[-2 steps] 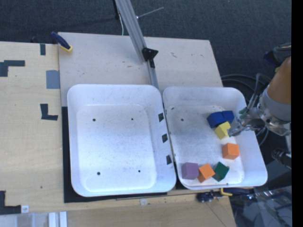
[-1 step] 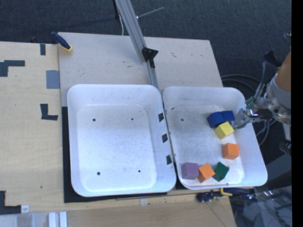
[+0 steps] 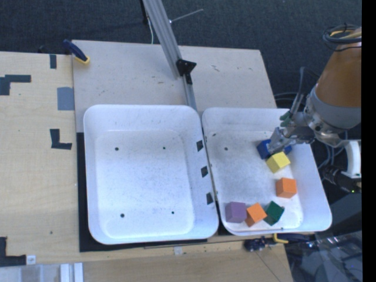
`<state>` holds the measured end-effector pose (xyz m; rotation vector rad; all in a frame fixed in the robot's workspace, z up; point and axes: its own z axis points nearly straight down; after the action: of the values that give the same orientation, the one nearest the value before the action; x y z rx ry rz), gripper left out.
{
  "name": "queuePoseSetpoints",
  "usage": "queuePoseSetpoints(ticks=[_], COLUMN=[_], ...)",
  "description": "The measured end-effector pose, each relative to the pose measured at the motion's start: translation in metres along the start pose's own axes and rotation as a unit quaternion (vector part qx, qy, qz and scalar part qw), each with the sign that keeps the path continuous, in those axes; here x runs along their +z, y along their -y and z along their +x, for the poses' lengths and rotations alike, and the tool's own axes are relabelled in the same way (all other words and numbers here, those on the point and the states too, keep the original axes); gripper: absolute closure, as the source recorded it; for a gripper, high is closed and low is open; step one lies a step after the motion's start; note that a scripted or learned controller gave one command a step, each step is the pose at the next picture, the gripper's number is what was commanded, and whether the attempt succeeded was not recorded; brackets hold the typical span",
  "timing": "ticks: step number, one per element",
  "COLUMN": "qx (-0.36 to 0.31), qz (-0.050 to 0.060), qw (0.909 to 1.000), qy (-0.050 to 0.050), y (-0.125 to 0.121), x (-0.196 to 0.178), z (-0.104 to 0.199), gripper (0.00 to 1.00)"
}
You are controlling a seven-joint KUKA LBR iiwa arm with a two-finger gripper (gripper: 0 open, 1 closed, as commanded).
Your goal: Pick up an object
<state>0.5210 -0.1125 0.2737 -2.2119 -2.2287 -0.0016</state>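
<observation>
A: Surface?
B: Pale wooden bench (image 3: 35, 151), two shallow white plastic bins; dark carpet behind.
A: Gripper?
B: The metal gripper (image 3: 281, 141) hangs over the right bin (image 3: 235, 128), touching a small blue block (image 3: 264, 149); grip unclear.

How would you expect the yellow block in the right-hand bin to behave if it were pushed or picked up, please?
The yellow block looks like a small solid cube, so it is probably stiff and light. Its flat faces suggest it would slide rather than roll. The blue block sits close beside it, so a push might nudge that too.
</observation>
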Motion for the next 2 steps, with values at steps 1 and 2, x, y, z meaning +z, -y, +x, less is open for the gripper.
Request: queuePoseSetpoints(ticks=[1, 2], qx=[0.001, 0.001], qz=[0.001, 0.001], qw=[1.0, 1.0], qy=[0.0, 0.001], y=[-0.012, -0.026], x=[0.002, 0.014], z=[0.043, 0.084], gripper=[1.0, 1.0])
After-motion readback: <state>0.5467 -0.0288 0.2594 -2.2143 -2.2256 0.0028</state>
